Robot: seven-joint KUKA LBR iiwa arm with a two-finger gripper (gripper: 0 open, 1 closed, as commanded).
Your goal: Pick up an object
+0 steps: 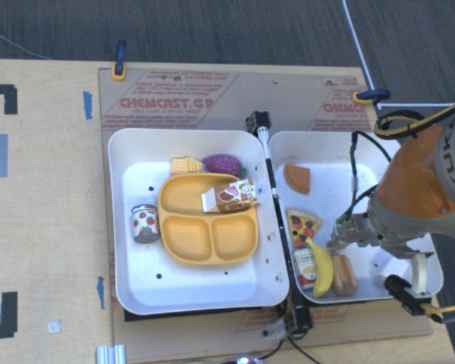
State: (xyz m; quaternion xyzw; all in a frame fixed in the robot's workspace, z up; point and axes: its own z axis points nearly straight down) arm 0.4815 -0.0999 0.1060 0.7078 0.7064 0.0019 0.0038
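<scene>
Camera view looks down on two white bins side by side on the counter. Left bin (pixel 129 226) holds a small can (pixel 145 224), a yellow divided tray (pixel 209 230) with a small carton (pixel 230 196) lying across its far rim, a ridged yellow piece (pixel 186 164) and a purple bunch of grapes (pixel 222 163). Right bin (pixel 341 154) holds an orange wedge (pixel 297 178) towards the far side, then a pizza slice (pixel 303 224), a banana (pixel 321 265) and a hot dog bun (pixel 343 275) near the front.

Nearest candidate, by my judgement, is the banana: it lies just left of the tool (pixel 341 233) and slightly nearer the front, its long axis running far-to-near with a gentle curve. It is bright yellow, smooth, and touches the bun on its right, so a grasp across its width has little room on that side.

Whether the tool is open or closed, I cannot tell; nothing is visibly held in it.
</scene>
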